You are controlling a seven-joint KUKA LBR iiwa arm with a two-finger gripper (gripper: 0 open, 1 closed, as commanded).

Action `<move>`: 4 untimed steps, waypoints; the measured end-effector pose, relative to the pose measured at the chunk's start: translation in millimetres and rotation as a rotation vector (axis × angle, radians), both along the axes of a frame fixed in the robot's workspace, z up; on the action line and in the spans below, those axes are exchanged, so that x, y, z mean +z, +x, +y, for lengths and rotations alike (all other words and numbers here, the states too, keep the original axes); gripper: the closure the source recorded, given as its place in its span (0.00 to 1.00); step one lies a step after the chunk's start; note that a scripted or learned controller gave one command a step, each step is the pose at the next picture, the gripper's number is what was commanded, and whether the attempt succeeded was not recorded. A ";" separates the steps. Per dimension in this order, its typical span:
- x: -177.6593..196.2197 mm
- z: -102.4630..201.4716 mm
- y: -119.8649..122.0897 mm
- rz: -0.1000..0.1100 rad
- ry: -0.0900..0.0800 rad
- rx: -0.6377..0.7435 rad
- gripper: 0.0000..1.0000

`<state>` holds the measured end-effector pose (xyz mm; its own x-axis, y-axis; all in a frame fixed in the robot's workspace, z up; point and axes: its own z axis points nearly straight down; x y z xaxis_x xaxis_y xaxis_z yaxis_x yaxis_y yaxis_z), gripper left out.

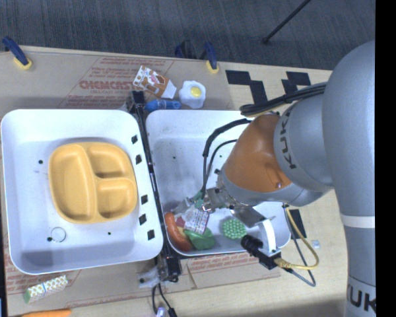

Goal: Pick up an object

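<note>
A small heap of objects lies at the near edge of the right bin point(178, 144): a red-orange rounded piece point(173, 233), a dark green piece point(202, 240), a light green dotted round piece point(234, 228) and a clear packet with a white label point(197, 220). My gripper point(210, 203) hangs low over this heap, right above the labelled packet and seemingly touching it. The orange band and grey wrist hide most of the gripper. No object is visibly held.
The left bin point(16, 177) holds a yellow divided tray point(92, 180). Behind the bins on the cardboard lie a small carton point(149, 79), a white and yellow piece point(193, 93) and a blue item point(162, 104). A wrapped packet point(46, 287) lies at the front left.
</note>
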<state>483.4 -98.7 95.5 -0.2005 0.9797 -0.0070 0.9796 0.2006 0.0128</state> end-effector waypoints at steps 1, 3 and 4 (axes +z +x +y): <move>-1.9 3.4 8.9 0.015 0.008 -0.201 0.00; 8.8 3.9 10.6 0.012 0.008 -0.195 0.00; -0.2 4.4 -2.4 0.003 0.002 0.227 0.00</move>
